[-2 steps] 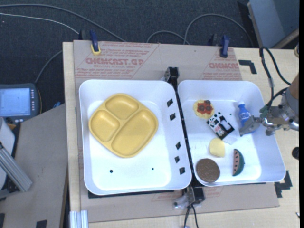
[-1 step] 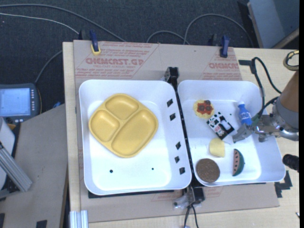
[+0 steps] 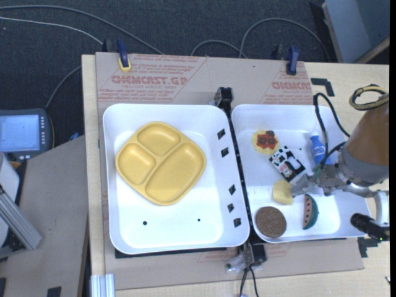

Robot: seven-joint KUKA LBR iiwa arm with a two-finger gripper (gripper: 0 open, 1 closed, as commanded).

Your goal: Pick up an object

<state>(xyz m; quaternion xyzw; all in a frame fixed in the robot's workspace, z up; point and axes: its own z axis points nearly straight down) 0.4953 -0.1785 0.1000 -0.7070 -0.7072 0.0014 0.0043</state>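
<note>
The right bin (image 3: pixel 346 224) holds several small things: a round pizza toy (image 3: pixel 266 140), a black-and-white block (image 3: pixel 286 161), a blue bottle (image 3: pixel 317 148), a yellow lump (image 3: pixel 283 192), a brown disc (image 3: pixel 271 221) and a watermelon slice (image 3: pixel 309 211). My gripper (image 3: pixel 301 186) reaches in from the right and sits low between the yellow lump and the watermelon slice, just below the black-and-white block. I see nothing held in it.
The left bin (image 3: pixel 124 228) carries a yellow divided plate (image 3: pixel 161 163). A black divider with clips (image 3: pixel 230 166) runs between the two bins. The arm's grey body with its orange band (image 3: pixel 370 147) hangs over the right bin's right side, trailing a black cable (image 3: pixel 328 113).
</note>
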